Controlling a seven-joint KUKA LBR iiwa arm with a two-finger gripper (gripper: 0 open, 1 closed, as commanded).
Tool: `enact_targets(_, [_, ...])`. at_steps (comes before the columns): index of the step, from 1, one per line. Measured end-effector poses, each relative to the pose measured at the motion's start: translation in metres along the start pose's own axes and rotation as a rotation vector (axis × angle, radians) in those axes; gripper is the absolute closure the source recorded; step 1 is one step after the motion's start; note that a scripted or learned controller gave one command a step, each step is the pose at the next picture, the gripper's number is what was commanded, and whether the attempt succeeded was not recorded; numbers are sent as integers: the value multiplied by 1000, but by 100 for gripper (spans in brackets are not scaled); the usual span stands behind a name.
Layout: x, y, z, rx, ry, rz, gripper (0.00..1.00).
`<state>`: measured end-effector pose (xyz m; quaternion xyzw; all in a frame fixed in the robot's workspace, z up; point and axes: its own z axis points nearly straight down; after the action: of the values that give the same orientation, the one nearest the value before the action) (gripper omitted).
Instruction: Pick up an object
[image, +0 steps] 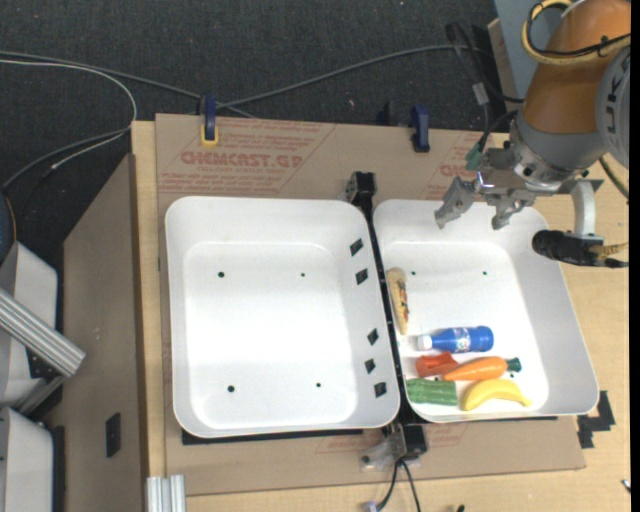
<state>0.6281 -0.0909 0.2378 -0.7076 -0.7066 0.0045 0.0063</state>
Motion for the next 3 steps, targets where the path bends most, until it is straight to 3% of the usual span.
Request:
enact_targets(1, [0, 2, -8, -14, -1, -2, 0])
enact_targets(3, [-2, -6, 89, -9, -1, -1, 0])
